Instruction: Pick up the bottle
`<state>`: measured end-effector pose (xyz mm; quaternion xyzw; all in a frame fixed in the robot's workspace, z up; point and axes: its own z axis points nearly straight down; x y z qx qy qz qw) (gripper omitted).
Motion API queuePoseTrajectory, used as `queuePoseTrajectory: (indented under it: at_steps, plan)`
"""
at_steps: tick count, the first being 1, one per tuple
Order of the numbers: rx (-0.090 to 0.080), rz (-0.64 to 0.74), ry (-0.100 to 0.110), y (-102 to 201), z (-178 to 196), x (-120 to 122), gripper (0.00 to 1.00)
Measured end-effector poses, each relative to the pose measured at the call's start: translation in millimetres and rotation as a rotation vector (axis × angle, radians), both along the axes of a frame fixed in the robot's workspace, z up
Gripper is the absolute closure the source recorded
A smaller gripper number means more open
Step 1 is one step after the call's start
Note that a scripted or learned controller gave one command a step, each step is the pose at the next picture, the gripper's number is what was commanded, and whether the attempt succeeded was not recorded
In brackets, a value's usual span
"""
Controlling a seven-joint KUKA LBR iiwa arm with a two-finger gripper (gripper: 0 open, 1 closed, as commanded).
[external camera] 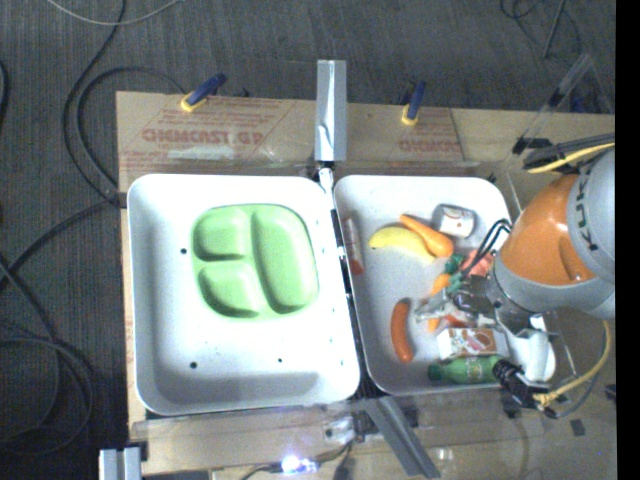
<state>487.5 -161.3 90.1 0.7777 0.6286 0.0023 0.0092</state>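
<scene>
Claw [462, 298] low in right bin [420, 188], grip hidden so cannot tell, with green bottle [466, 370] lying flat toward six o'clock, close by, long side running nine to three along near wall.

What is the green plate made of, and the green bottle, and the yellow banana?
The green plate looks like matte moulded plastic: one even colour, soft rounded compartments. The green bottle seems glossy plastic or glass; it catches a bright glint, so I can't tell which. The yellow banana looks like smooth toy plastic, with a flat, spotless colour, though a real one isn't ruled out.
</scene>
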Motion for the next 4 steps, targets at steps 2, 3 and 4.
queuePoseTrajectory:
  at_steps: [2,3,4]
  plan:
    - [0.003,-0.145,-0.004,7,0,1,0.00]
    - [0.013,-0.172,0.019,4,8,14,0.00]
    - [0.011,-0.013,0.018,8,24,74,0.00]
